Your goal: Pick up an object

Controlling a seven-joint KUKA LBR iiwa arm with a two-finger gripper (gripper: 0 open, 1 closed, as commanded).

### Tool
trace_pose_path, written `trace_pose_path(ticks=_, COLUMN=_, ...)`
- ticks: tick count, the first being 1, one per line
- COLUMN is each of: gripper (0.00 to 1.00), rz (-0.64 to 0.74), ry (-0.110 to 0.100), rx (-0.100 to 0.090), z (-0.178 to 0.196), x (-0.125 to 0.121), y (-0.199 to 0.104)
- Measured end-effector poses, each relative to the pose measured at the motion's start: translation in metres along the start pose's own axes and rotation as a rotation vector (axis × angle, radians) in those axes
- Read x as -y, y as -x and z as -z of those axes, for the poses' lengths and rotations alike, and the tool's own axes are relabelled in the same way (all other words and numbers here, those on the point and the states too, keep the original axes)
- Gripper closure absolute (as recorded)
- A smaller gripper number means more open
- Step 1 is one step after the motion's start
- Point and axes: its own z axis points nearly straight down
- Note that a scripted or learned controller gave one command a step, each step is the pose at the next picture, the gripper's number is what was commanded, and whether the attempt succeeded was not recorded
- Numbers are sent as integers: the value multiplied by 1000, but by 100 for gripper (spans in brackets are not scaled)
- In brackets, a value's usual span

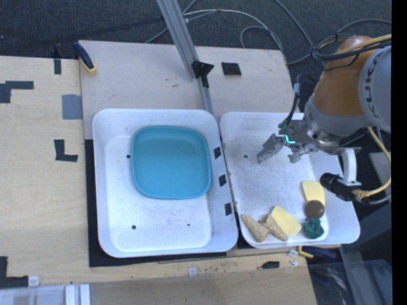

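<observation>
**End effector spread over right bin, nothing between the fingers**

Arm (346, 88) enters from 3 o'clock, grey with its orange band bulking over the right bin's far right corner. End effector (281, 153) sits above the right bin (254, 189), toward 12 o'clock of its floor. Fingers apart: one finger (268, 150) splays out toward 9 o'clock, the other (297, 156) points down toward 6 o'clock. Gap between them bare; only speckled bin floor beneath. A small teal light glows at the wrist.

Candidate objects all cluster at the right bin's 5 o'clock corner, well apart from the end effector:
- yellow block (312, 191), nearest the right wall
- brown round piece (313, 209), just below it, touching or nearly so
- teal lump (313, 229), at the near rim, just under the brown piece
- pale yellow wedge (283, 221), at 9 o'clock of the teal lump
- two tan bread-like pieces (259, 228), lying side by side against the wedge, near the front rim

Left bin (111, 234) holds a blue square plate (171, 161), flat, toward its 12 o'clock half.

Both bins rest side by side on the table (38, 170). A slanted metal rail (181, 30) runs from 12 o'clock down to the bins' shared edge.
</observation>
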Motion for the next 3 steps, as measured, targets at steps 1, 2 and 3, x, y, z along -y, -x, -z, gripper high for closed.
trace_pose_path(ticks=1, gripper=0, rz=0, ry=0, rx=0, z=0, x=0, y=0)
trace_pose_path(ticks=2, gripper=0, rz=0, ry=-4, rx=0, z=-43, x=2, y=1)
trace_pose_path(ticks=3, gripper=0, rz=0, ry=-6, rx=-1, z=-106, x=1, y=1)
